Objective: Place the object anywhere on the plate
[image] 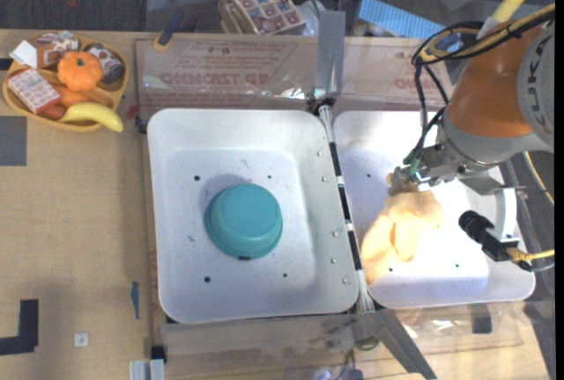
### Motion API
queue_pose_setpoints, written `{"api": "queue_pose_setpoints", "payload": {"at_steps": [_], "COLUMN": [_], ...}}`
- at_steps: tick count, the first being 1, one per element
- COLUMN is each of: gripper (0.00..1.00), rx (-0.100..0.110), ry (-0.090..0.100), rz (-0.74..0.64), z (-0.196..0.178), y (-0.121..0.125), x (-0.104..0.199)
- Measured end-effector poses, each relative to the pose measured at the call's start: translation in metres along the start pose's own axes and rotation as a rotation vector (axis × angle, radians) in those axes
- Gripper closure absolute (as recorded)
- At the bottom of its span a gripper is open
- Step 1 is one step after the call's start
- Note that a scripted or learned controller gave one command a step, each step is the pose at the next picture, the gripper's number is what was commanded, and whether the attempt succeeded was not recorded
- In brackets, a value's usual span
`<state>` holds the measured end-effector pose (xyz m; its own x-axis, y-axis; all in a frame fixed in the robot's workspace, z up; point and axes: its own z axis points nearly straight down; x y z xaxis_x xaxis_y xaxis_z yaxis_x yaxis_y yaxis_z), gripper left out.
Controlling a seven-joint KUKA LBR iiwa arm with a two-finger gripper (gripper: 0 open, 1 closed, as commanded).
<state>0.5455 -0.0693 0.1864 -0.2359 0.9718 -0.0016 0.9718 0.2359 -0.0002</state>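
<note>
My arm (520, 96) is a bulky grey body with a broad orange band (493, 92) and part of dark lettering at its edge. I see black cables (445, 48) looping beside it.

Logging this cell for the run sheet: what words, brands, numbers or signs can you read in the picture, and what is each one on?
"KU": the letters in view on the arm, cut off by the frame edge.
Red print on the board behind the bins: too blurred to read.
Patterned box on the floor: print too small to read.
Packets in the fruit bowl: print too small to read.
Teal plate and pale object: no text seen.
</note>
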Motion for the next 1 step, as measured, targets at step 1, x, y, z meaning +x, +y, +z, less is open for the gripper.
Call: {"api": "queue_pose_setpoints", "payload": {"at_steps": [1], "gripper": [1.0], "rx": [-0.002], "ry": [0.0], "rz": [-0.001], "z": [-0.0382], "y": [0.0007], "x": [-0.0003]}}
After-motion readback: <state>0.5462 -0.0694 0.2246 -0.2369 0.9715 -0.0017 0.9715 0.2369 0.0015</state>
